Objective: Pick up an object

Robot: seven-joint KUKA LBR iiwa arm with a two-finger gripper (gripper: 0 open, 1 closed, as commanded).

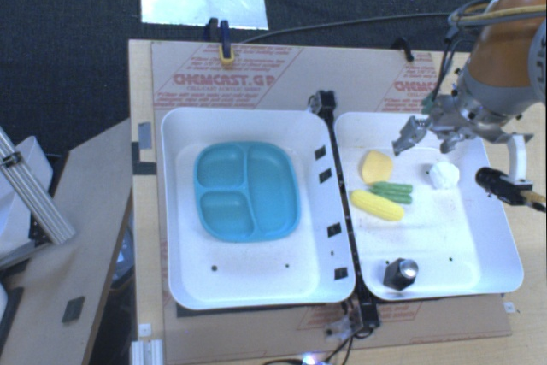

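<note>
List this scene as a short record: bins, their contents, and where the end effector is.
left bin: holds a blue divided plate
right bin: yellow round piece, green beans, corn cob, white lump, metal cup
end effector: above the right bin's far side, open, nothing between its fingers
pick: not yet made

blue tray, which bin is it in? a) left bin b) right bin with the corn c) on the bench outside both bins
a: the blue divided tray lies flat in the left bin, while the corn cob and green beans sit in the right bin.
</note>
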